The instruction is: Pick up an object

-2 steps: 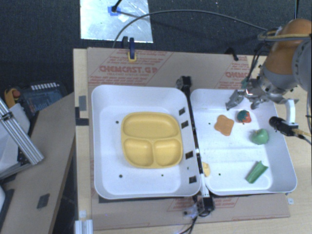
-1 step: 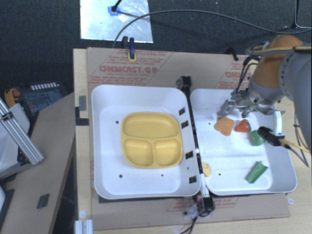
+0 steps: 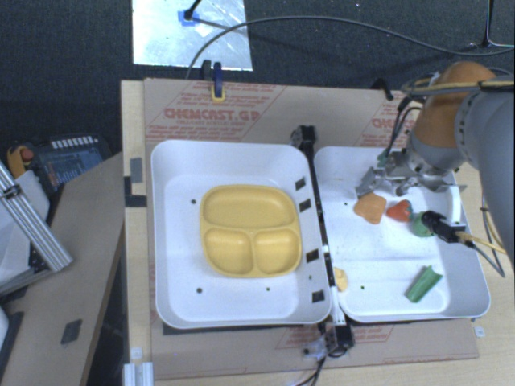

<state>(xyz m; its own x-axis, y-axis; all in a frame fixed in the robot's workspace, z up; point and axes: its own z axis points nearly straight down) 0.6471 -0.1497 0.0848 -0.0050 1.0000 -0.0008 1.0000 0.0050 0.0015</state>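
Two white bins sit side by side on your tabletop point(image 3: 96, 256), laid over a brown board point(image 3: 241, 107) printed with red lettering. The left-hand bin point(image 3: 173, 240) carries a yellow tray point(image 3: 249, 230) with three compartments, one wide on the far side and two smaller on the near side. It lies flat near the middle of that bin.

The right-hand bin point(image 3: 378, 256) holds the loose pieces you could go for. An orange piece point(image 3: 371, 208) lies in its far left part. A red piece point(image 3: 399, 211) sits just beside it on the right, and a green round piece point(image 3: 419, 225) comes next, a little nearer to you. A green stick point(image 3: 423, 284) lies tilted by the near right corner, well apart from those three. A small yellow scrap point(image 3: 340, 279) rests against the bin's left wall, close to the black strip point(image 3: 314, 207) between the two bins.

Your grey arm point(image 3: 483, 135), with its orange band point(image 3: 451, 103), reaches in from the right. The tool point(image 3: 372, 185) hangs over the far part of the right-hand bin, just behind the orange piece. From this slant you cannot tell whether the tool is apart or together, nor whether it touches that piece.

Beyond the board a silver sheet point(image 3: 189, 22) lies on the dark surface, and a yellow and blue clamp point(image 3: 217, 83) grips the board's far edge. At the left you have a keypad box point(image 3: 68, 159) and an aluminium rail point(image 3: 32, 223).
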